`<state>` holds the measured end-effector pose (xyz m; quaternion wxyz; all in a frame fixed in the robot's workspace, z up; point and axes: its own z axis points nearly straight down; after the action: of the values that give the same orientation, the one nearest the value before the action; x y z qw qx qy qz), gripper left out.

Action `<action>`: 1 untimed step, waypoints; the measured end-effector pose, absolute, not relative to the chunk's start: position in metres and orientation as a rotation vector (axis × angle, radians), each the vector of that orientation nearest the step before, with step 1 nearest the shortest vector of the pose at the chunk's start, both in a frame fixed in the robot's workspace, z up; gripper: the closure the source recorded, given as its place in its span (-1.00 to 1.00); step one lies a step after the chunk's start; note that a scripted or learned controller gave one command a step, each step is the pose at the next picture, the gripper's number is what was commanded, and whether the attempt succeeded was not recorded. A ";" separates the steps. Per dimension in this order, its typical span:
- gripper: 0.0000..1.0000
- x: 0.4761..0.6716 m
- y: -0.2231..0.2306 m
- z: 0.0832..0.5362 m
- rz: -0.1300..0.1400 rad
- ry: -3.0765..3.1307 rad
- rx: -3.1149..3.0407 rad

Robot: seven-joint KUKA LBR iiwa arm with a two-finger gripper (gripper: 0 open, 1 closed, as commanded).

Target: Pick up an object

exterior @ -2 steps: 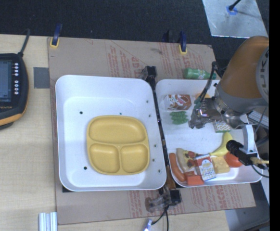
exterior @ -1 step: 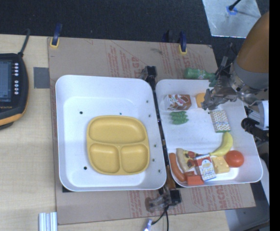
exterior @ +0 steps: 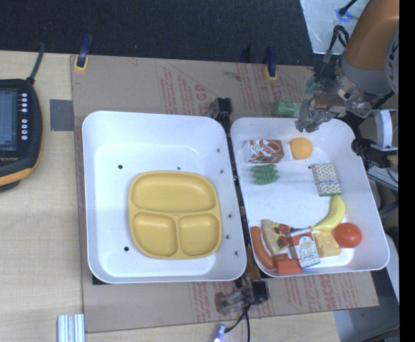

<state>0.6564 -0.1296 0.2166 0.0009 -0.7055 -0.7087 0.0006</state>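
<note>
The right bin (exterior: 361, 191) holds several toy foods: an orange ball (exterior: 301, 148), a red-and-white packet (exterior: 264, 149), a green piece (exterior: 265, 174), a patterned box (exterior: 326, 179), a banana (exterior: 331, 214), a red tomato (exterior: 347, 234), and a pile with a hot dog and a small carton (exterior: 293, 248) at the front. My gripper (exterior: 309, 120) hangs over the bin's far edge, just behind and above the orange ball. Nothing shows between its fingers.
The left bin (exterior: 100, 191) holds a yellow divided plate (exterior: 174, 214). A teach pendant (exterior: 4, 135) lies on the bench at far left. A small green object (exterior: 286, 108) sits behind the right bin. Clamps hold the cardboard sheet at the back.
</note>
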 end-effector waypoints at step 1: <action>1.00 0.628 -0.121 0.164 0.004 -2.224 -2.214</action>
<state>0.6277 -0.1215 0.1639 0.0014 -0.7055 -0.7087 0.0014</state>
